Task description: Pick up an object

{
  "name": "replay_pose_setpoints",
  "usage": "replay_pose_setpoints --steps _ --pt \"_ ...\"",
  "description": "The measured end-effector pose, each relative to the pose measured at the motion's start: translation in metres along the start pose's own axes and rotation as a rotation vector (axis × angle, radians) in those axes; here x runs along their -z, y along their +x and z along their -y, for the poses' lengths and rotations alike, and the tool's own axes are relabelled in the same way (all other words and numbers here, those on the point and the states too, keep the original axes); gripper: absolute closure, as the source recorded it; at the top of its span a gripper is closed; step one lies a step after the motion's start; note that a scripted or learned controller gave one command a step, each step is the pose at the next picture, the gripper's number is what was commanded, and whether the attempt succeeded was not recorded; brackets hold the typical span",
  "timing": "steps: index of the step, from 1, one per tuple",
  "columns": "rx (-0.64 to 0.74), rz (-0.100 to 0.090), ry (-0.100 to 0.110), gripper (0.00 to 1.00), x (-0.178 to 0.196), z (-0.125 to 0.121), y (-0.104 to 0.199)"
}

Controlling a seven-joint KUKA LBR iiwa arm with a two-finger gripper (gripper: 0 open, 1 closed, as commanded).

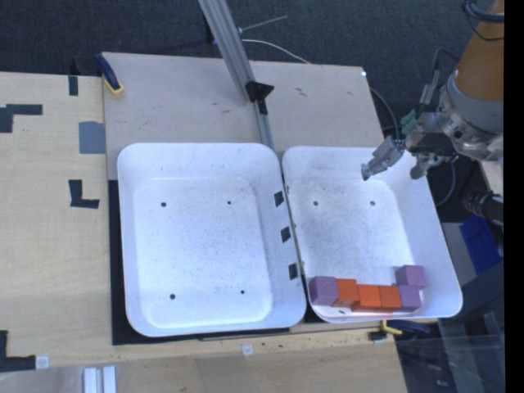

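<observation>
The room light is even and fairly bright, falling from above. The two white bins (pixel 205 236) come close to washing out, though their dark speckles stay readable. Shadows are soft and short: a thin dark rim under the bins' near edges, a faint one beside the slanted metal rail (pixel 233 43). The dark floor (pixel 327 6) at the top is grainy. The whole picture is slightly soft, and the gripper (pixel 397 160) looks a little blurred.
</observation>
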State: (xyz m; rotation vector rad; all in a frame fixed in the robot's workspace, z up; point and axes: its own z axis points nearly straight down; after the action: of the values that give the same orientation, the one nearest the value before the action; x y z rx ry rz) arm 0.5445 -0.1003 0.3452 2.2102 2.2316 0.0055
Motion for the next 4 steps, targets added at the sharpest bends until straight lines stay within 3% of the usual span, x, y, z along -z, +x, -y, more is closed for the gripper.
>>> replay_pose_setpoints --steps 1,2,3,4 --pt "-0.011 0.002 0.010 0.00 -0.061 -0.003 -0.024" --pt "-0.017 0.005 0.006 0.00 -0.060 0.055 -0.093" --pt "-0.007 0.002 0.001 0.00 -0.040 0.053 -0.082" --pt "-0.008 0.001 0.004 0.00 -0.041 0.063 -0.084"
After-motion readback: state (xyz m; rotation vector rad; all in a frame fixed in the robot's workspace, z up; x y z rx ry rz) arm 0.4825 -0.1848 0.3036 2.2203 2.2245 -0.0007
